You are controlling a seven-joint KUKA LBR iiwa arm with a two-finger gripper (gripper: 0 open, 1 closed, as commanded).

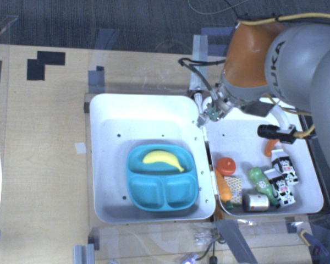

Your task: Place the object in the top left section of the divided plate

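A blue divided plate (137, 190) rests in the left white bin (107, 125). A yellow banana (162, 159) lies in the plate's wide upper section, reaching from its left part across to the right. The two smaller lower sections hold nothing. My gripper (209, 114) hangs off the grey arm over the ridge between the two bins, up and to the right of the plate. It is well apart from the banana. The wrist hides its fingertips.
The right bin (311, 202) holds an orange-red round piece (226, 166), a carrot-like piece (224, 188), a green item (257, 176), a metal can (256, 202), black-and-white cartons (284, 176) and a small orange piece (271, 145). The arm's bulk covers the upper right.
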